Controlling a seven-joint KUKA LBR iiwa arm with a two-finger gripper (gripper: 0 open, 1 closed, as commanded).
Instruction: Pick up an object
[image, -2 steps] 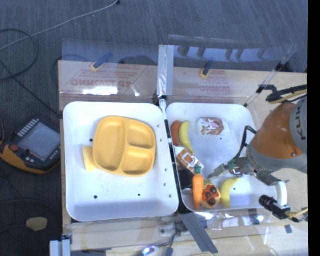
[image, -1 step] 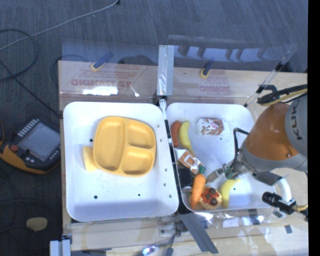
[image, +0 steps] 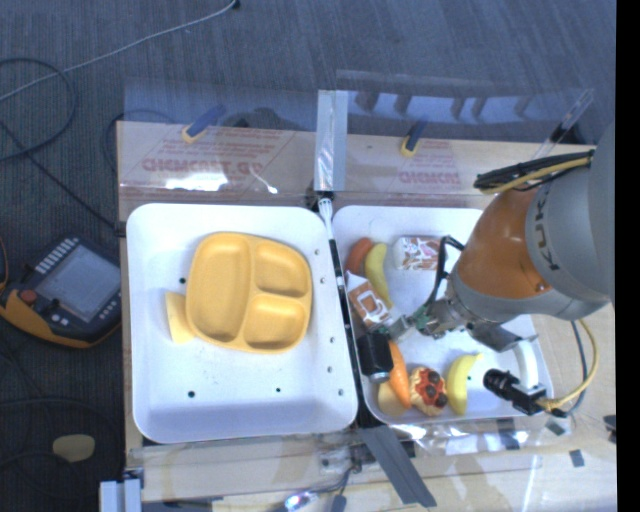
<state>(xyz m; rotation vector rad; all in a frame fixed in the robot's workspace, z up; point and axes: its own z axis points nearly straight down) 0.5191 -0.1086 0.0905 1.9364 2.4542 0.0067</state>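
Note:
The right bin (image: 500, 222) holds several small things. At its far left lie a red-orange round piece (image: 358, 254), a pale yellow banana-like piece (image: 377, 268) and a white packet (image: 415, 252). A brown and white box (image: 368, 303) lies below them. Along the near side are a black block (image: 375, 353), an orange carrot-like piece (image: 398, 372), a red and dark lump (image: 430, 388) and a yellow piece (image: 461, 379). My gripper (image: 420, 322) hangs low over the bin's middle, just right of the box and above the carrot-like piece. Nothing shows between its tips.
The left bin (image: 160, 400) carries a yellow divided plate (image: 247, 290) with a pale yellow wedge (image: 177, 318) at its left edge. The arm's orange band (image: 500, 262) covers the right bin's middle right. A teach pendant (image: 62, 292) lies on the floor, far left.

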